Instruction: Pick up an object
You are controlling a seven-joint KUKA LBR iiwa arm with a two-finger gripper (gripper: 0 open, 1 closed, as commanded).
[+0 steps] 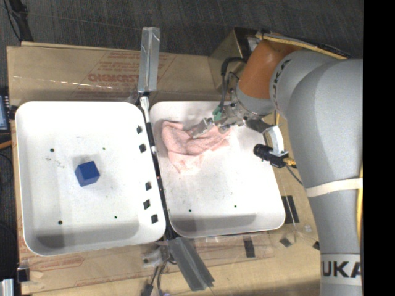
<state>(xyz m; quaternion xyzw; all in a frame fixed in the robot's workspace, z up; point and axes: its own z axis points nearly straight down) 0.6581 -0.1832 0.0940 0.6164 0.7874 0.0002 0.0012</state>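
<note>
A crumpled pink cloth lies in the far part of the right bin. A small blue cube rests in the left bin, left of its middle. My gripper reaches in from the right, low over the upper right part of the cloth, its metal fingers pointing left and touching the fabric. A fold of cloth seems bunched around the fingertips, but the fingers' state is unclear.
A metal divider with black clips runs between the two bins. The grey arm hangs over the right bin's right edge. Cardboard lies behind the bins.
</note>
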